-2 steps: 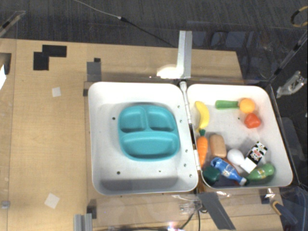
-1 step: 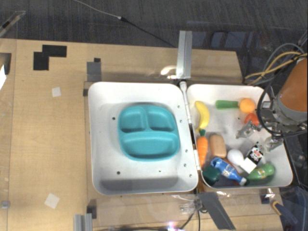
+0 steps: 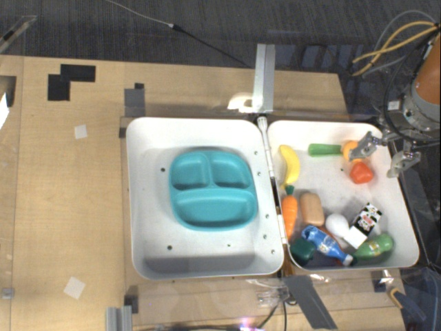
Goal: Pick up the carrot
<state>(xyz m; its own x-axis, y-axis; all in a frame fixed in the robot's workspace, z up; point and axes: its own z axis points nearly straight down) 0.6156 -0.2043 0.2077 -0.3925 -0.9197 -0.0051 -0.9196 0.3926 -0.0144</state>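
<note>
Lying untouched near the front of the right bin, the carrot hugs the bin's left wall, so nothing of the pick looks done yet: approach, grasp and lift all remain. It's a short orange piece, lengthwise, just beside the tan bread-like item, with the banana behind it. Farther back right, the gripper hangs over the bin's far corner, jaws spread, nothing between them, well apart from the carrot.

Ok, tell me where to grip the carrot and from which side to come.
Grip the carrot across its orange middle, coming straight down from above. It lies lengthwise along the right bin's left wall, with the bread-like piece close on its other side, so the fingers probably need to slip into narrow gaps.
</note>
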